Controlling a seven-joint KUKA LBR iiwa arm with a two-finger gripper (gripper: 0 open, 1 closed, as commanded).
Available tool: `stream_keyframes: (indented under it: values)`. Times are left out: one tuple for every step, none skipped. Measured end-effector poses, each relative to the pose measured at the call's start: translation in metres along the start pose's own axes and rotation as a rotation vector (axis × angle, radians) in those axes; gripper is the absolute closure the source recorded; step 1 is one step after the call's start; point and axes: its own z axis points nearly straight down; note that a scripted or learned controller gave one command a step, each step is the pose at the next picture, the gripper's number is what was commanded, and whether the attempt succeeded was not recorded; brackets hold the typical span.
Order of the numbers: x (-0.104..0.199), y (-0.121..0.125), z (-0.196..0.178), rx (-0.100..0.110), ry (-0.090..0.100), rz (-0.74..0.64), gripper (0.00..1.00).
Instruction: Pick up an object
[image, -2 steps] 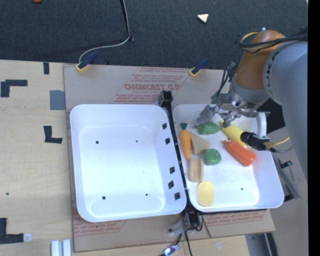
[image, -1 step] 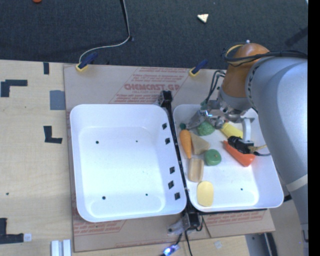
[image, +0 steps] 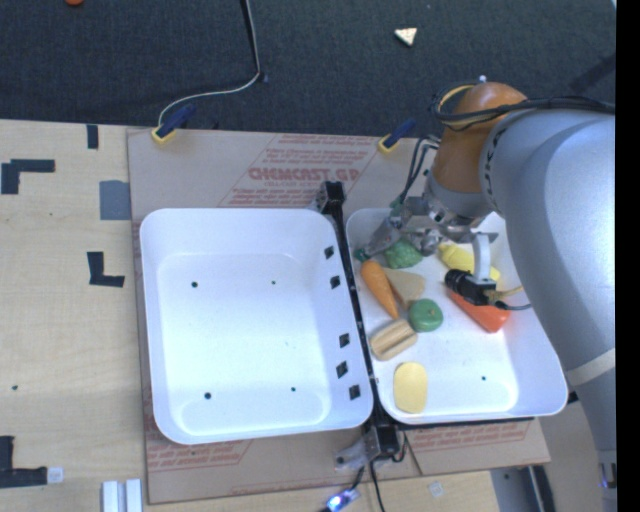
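My gripper (image: 403, 236) hangs low over the far left part of the right bin (image: 520, 395), right above a dark green leafy piece (image: 405, 256). An orange carrot (image: 378, 286) lies just in front of it along the bin's left wall. Nearby lie a pale tan wedge (image: 409, 286), a round green item (image: 426, 316), a brown bread roll (image: 392, 339) and a yellow oval piece (image: 410, 387). To the right of the gripper are a yellow item (image: 457, 257) and an orange-red piece (image: 488, 319). The view does not show anything between the fingers.
The left bin (image: 240, 330) stands beside the right one, with a black divider (image: 345, 300) between them. The grey arm (image: 560, 230) covers the right bin's far right side. Cardboard (image: 270, 175) lies under both bins.
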Motion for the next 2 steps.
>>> stream_keyframes:
  values:
    - [-0.001,0.000,0.000,0.000,0.001,0.001,0.00]
    - [0.001,0.004,-0.015,-0.012,0.003,0.000,1.00]
